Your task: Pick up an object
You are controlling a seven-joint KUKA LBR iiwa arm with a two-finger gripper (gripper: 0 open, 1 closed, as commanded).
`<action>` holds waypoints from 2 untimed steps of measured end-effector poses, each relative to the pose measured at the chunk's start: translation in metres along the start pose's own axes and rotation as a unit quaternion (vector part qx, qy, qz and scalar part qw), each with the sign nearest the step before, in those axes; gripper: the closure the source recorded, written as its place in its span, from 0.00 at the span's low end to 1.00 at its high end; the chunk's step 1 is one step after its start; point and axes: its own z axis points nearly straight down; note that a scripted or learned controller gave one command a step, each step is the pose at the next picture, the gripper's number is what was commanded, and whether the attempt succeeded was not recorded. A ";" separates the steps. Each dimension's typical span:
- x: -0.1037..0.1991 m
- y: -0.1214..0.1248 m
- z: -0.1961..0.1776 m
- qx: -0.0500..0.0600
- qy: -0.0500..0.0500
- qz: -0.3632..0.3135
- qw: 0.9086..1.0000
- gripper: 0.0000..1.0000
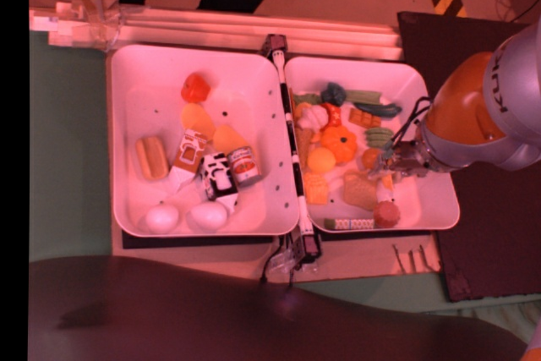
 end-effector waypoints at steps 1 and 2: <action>-0.001 0.011 -0.046 0.019 0.003 -0.002 1.000 1.00; 0.001 0.014 -0.091 0.017 0.003 -0.003 1.000 1.00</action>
